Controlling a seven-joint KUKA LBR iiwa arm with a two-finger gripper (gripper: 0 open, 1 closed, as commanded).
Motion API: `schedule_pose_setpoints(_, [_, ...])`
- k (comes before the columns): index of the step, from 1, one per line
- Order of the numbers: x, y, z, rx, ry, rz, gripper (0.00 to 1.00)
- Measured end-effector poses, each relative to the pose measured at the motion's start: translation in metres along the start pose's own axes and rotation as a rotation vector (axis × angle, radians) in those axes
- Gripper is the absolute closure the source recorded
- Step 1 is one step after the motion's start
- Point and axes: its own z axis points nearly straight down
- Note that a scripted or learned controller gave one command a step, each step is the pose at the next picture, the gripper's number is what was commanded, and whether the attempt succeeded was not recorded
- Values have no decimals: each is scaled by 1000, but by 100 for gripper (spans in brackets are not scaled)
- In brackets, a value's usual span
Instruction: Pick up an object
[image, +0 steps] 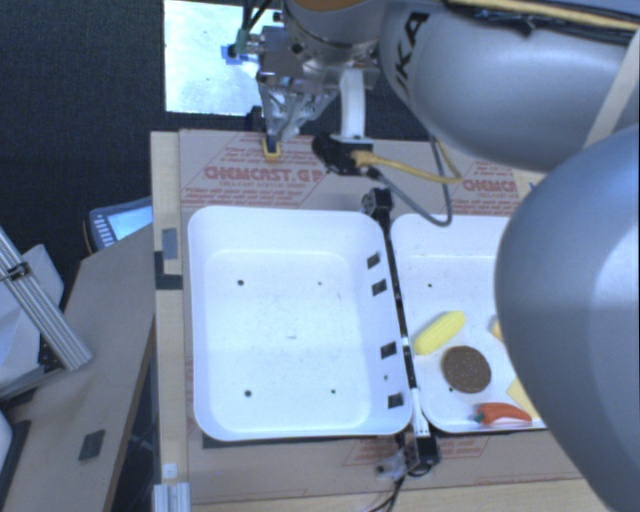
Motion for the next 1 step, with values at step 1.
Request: schedule_pose_setpoints(1, [-30, -42, 42, 18, -8, 9, 100])
